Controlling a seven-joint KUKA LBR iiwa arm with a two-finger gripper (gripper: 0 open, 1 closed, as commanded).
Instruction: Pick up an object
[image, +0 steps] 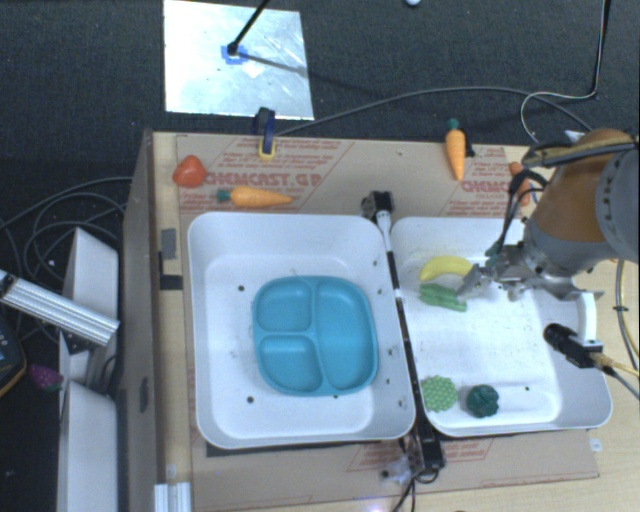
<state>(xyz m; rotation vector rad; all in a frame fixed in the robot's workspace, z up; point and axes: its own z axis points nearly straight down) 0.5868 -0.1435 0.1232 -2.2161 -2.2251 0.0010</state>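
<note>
tray (315, 335) blue | banana (446, 267) yellow | bean pod (441, 297) green | bins (230, 260) white

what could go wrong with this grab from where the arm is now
1. The gripper sits right by the yellow banana and the green pod, which lie almost touching, so it may catch both or push one aside.
2. Both lie near the right bin's inner wall, so a nudge could jam them against it.

A robotics lab: a cardboard-topped bench (300, 180) bearing two white bins (215, 300), toy vegetables, loose cables (60, 215) on dark carpet (80, 80).
</note>
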